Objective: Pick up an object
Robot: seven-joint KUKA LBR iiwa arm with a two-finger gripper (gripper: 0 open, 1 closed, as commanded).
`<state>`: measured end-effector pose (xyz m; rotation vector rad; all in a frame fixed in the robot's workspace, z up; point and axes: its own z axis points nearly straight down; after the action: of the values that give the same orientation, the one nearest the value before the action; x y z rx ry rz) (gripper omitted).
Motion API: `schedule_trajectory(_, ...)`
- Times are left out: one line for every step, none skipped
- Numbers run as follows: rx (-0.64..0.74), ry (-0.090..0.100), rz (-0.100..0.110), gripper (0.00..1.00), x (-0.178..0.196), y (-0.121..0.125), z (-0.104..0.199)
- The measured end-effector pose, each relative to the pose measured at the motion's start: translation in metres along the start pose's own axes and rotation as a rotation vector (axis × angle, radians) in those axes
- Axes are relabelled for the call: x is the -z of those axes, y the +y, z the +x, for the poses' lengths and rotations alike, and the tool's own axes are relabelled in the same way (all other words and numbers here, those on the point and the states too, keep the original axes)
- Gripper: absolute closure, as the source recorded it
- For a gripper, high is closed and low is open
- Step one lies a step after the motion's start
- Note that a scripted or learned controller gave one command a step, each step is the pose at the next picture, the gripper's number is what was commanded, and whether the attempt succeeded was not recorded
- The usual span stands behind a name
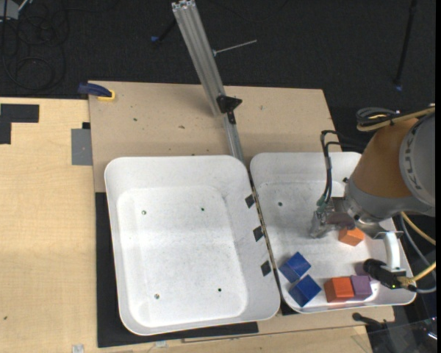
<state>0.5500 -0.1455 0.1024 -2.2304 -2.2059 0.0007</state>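
An orange block (350, 235) lies in my right bin (294, 179), just beside the gripper (322, 225); I cannot tell its grip. Two blue cubes (300, 277), an orange-red block (339, 288) and a purple one (361, 286) crowd the near rim. The far half is open floor, as is the left bin (132, 175).

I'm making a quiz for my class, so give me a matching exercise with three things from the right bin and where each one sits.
Things:
1. blue blocks
2. purple block
3. small orange block

Places:
A. right beside the gripper
B. near the bin's left wall, at the front
C. front right corner, next to an orange-red block

Pairs: 1-B, 2-C, 3-A
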Motion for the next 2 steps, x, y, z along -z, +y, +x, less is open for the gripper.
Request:
schedule_trajectory(0.015, -0.003, -0.005, 1.00, 0.044, 0.006, 0.000)
schedule_trajectory(0.013, -0.004, -0.008, 1.00, 0.107, 0.009, -0.003)
